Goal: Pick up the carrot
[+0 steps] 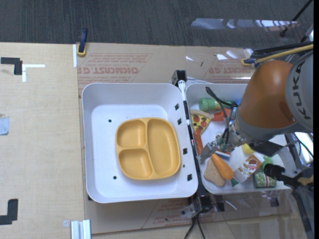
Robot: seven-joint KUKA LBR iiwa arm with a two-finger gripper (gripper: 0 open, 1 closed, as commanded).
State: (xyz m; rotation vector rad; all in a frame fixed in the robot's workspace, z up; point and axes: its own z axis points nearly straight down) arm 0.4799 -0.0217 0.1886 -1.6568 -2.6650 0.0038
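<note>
Lying just below the pincer (215, 147), apparently spread and clamping nothing, the carrot (223, 166) in the right bin (219, 187).

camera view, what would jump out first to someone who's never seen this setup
The big orange band of the arm dominates the right side, hanging over the right bin, which is crowded with toy food. In the left bin a yellow divided plate sits alone in the middle. Below the arm, the gripper is low among the clutter, just above the orange carrot near the right bin's front edge.
</note>
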